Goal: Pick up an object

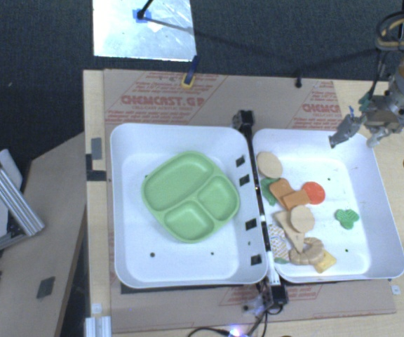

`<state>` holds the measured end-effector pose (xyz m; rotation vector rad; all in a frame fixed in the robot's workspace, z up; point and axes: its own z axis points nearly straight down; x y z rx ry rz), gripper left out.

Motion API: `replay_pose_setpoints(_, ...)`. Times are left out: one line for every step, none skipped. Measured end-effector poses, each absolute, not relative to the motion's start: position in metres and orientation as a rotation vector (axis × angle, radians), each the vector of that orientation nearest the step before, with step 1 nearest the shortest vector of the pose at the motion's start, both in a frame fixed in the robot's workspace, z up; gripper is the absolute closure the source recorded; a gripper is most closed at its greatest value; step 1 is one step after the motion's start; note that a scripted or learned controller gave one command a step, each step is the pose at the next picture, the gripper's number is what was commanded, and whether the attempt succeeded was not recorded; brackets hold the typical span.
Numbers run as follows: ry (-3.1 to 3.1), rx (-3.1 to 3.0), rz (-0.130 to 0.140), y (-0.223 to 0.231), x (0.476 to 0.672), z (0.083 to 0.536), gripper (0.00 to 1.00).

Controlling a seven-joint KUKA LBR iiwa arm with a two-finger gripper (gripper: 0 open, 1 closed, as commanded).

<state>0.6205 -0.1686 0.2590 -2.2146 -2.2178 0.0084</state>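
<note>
A: Where are the fingers (360,134) at this moment?

B: Above the far right corner of the right bin (381,188), spread apart with nothing between them. One tip points toward the bin's middle, the other toward its right rim.

A: And the things to be picked?

B: All lie in the right bin, nearer the camera than the fingers and to their left. A pale oval piece (269,165) sits closest to the divider. Below it are an orange block (289,193) and a red round piece (313,192), side by side and touching or nearly so. A tan disc (301,219) rests just beneath those.

A: Anything nearer the fingers?

B: A small green piece (346,217) lies apart from the others, almost straight below the fingers toward the camera. A heap of tan and yellow bits (311,254) crowds the bin's near left part.

A: The other bin?

B: The left bin (128,188) holds a green divided plate (191,196), well apart from the fingers, across the divider. Both bins rest on the table (97,104).
</note>
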Motion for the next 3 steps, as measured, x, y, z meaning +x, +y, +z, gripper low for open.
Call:
replay_pose_setpoints(-2.227,-2.219,-0.001,-0.168,0.623,0.266,0.0)
replay_pose_setpoints(-2.223,-2.22,0.002,-0.174,0.628,0.22,0.0)
replay_pose_setpoints(-2.222,-2.22,0.002,-0.179,0.626,0.16,0.0)
